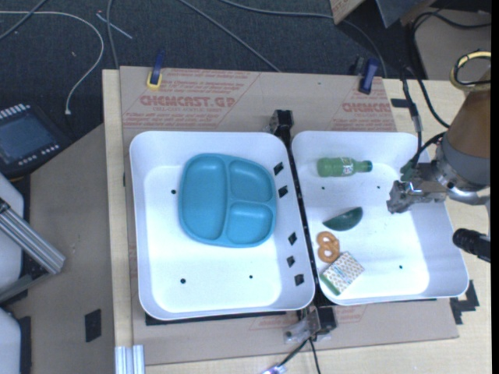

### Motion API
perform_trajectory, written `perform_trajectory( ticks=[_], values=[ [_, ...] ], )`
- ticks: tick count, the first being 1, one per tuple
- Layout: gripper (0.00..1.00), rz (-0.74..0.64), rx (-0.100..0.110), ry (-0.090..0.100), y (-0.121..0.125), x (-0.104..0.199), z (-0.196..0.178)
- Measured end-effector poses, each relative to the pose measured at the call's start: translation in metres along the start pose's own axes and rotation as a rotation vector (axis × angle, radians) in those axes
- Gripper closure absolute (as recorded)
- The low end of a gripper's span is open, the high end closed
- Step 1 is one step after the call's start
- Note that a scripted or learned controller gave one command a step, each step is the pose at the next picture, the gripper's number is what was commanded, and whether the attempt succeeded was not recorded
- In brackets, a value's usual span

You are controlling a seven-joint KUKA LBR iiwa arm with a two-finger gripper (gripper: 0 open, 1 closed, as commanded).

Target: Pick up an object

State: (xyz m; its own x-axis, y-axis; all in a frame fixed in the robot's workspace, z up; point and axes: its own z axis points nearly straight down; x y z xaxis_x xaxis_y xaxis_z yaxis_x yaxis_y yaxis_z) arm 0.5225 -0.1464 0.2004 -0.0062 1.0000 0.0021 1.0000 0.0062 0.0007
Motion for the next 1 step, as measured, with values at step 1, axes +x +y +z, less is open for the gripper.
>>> perform_trajectory(
  ticks=[1],
  values=[
    [1.00,-0.001,0.002,0.002,0.0082,0.0558,-0.0003]
  ],
)
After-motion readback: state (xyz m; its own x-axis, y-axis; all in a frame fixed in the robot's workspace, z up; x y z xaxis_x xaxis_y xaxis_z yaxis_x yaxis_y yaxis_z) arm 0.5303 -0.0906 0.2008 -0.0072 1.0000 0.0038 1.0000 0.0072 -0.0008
